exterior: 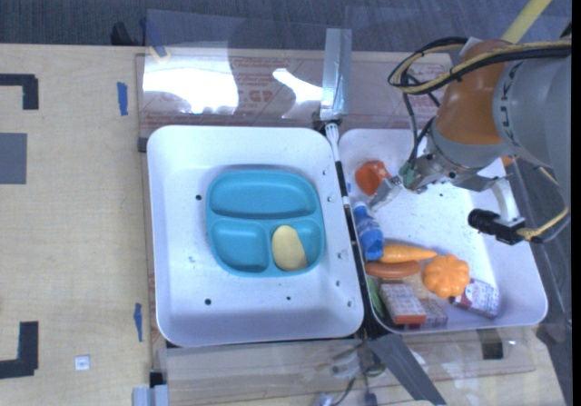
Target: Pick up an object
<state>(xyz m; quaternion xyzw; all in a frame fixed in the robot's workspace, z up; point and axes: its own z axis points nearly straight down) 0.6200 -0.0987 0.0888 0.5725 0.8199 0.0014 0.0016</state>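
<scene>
Two white bins side by side. In the left bin (172,304), a blue divided tray (263,218) with a yellow potato-shaped piece (289,247) in its lower right compartment. In the right bin (522,300) — gripper (390,191) low near the left wall, just beside an orange-red object (369,175); cannot tell the state of the jaws. Below: blue bottle (369,232), carrot (407,253), small orange pumpkin (446,275), wrapped packets (408,304) — all close together.

A divided tray (263,218) lay in the left bin (172,241), with a lemon-shaped piece (289,247) in its lower right compartment. In the right bin (522,291), a bottle (369,232), a carrot (408,253), a small pumpkin (446,275) and packets (408,304) lay clustered toward the near left
</scene>
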